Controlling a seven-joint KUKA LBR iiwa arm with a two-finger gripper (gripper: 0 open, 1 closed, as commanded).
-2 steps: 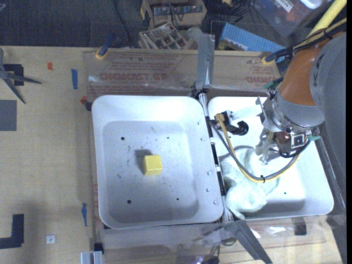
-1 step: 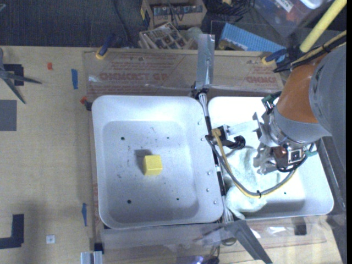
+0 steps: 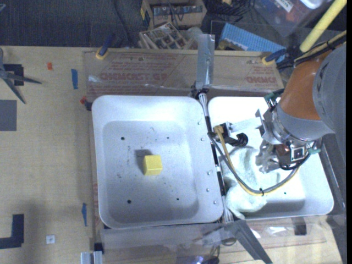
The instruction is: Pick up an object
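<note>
On the desk [image 3: 44, 164], two white bins side by side, a yellow cube [image 3: 153, 164] near the left bin's [image 3: 110, 114] centre, the pincer [image 3: 268, 161] low over the right bin [image 3: 313, 202], at the cube's three o'clock, grip state impossible to tell.

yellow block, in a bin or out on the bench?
In. The yellow block lies on the floor of the left bin, apart from the gripper over the right bin.

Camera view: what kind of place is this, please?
Probably a robotics lab test bench: a grey arm reaches over two white bins, one holding a yellow block, with electronics clutter behind.
</note>
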